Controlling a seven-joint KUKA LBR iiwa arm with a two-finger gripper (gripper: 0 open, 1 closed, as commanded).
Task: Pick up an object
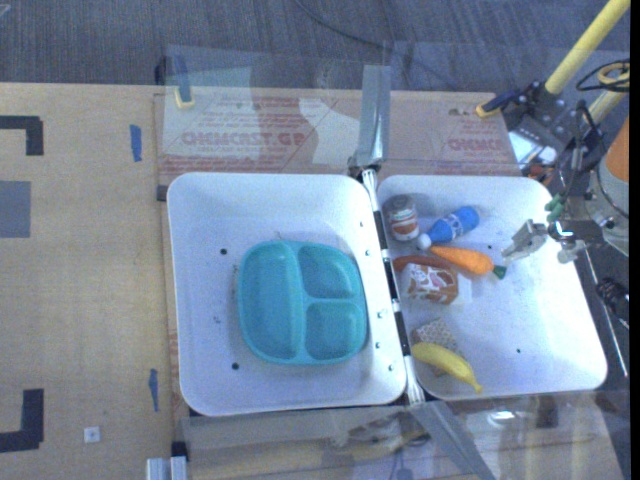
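Observation:
The right bin (540,353) holds several objects along its left side. A small can (402,217) stands at the back, with a blue bottle (452,224) lying beside it. An orange carrot (463,259) lies just in front of them, over a brown packet (431,283). A yellow banana (447,364) rests near the front left corner, behind it a small pale mesh piece (437,331). My gripper (544,245) hangs over the bin's right part, just right of the carrot's tip. It is open with nothing between its fingers (520,241).
The left bin (200,218) holds a teal divided plate (302,302). A metal divider (372,118) stands behind the gap between the bins. Cables and a yellow pole (590,36) crowd the back right corner. White floor shows in the right bin's middle and front right.

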